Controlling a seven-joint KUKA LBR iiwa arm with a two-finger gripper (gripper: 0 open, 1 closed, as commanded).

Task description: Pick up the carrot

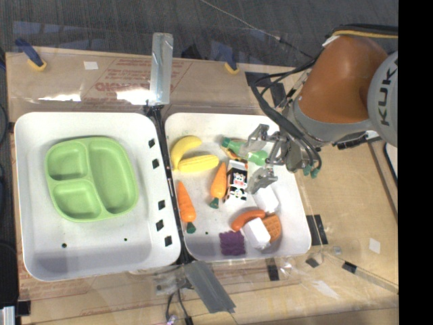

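Carrot lay mid right bin, looked light, stiff, slick plastic, best pinched across its middle; gripper hovered near bin's right edge, jaws' state unclear.

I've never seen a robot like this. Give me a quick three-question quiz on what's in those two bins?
1. True or false: the green tray lies in the same bin as the carrots.
2. How many carrots are there?
3. The gripper hovers over: A) the left bin, B) the right bin, C) the bench.

Key:
1. False; it sits in the left bin.
2. Two: one carrot near the middle, another carrot by the right bin's left wall.
3. B.
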